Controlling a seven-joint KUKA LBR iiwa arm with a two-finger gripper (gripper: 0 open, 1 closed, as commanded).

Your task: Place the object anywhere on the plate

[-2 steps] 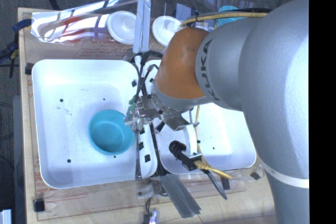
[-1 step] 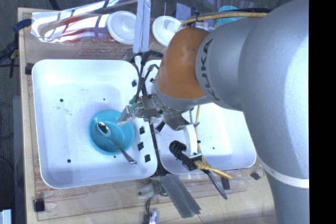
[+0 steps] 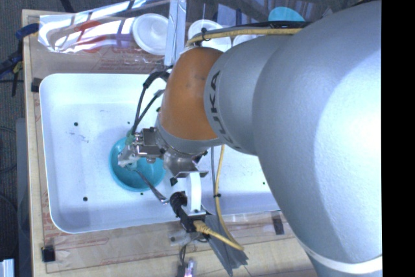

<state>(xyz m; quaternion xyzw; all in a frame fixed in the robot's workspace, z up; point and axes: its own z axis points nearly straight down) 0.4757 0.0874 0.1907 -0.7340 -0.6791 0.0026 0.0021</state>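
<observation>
White bin (image 3: 71, 139) on bench holds blue plate (image 3: 133, 172) near middle. Gripper (image 3: 139, 152) hangs low right over plate, likely so object lands there. Wrist hides gripper's tip, so object and grip state: cannot tell.

The arm (image 3: 285, 87) covers most of the right bin (image 3: 249, 168) and part of the blue plate (image 3: 130, 172). The gripper (image 3: 139, 152) is too cluttered to read.
</observation>
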